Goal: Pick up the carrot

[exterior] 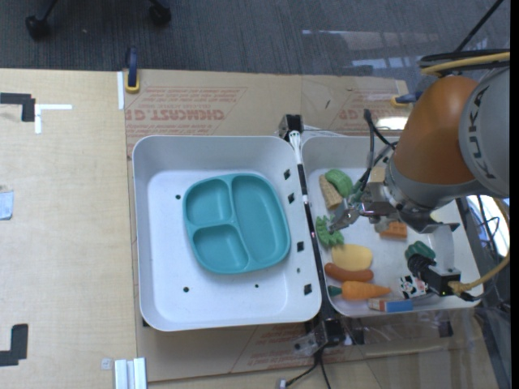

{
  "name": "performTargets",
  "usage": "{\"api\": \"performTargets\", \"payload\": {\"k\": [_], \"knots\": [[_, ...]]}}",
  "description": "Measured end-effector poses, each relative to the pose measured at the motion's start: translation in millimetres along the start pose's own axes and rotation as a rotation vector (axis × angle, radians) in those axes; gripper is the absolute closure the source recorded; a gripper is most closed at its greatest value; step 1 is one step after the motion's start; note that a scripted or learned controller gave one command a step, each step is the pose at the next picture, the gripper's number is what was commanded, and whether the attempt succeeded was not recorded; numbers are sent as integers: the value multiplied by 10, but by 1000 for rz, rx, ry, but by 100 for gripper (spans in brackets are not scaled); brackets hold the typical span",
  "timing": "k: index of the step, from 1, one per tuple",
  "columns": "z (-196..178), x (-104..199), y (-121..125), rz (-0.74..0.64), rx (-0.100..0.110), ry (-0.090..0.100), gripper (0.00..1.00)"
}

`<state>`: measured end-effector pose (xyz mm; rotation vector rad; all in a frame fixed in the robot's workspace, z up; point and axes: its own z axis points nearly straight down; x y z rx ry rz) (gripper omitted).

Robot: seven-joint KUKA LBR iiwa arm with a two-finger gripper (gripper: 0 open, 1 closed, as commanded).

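While the pincer (345,215) hangs over the right bin (462,254), how wide it stands cannot be told from here. Just below it sits a yellow piece (351,257), and below that, well clear of the pincer, the carrot (363,291) lies untouched. Far left, a teal tray (236,223).
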<state>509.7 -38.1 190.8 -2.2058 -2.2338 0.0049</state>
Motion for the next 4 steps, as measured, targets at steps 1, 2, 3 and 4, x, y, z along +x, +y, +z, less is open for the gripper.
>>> {"api": "performTargets", "payload": {"k": [1, 2, 3, 4], "knots": [[-138, -976, 195, -151, -6, -4, 0], [544, -658, -329, -71, -1, 0, 0], [993, -583, -318, 37, -3, 1, 0], [1002, -602, -326, 394, -2, 1, 0]]}}
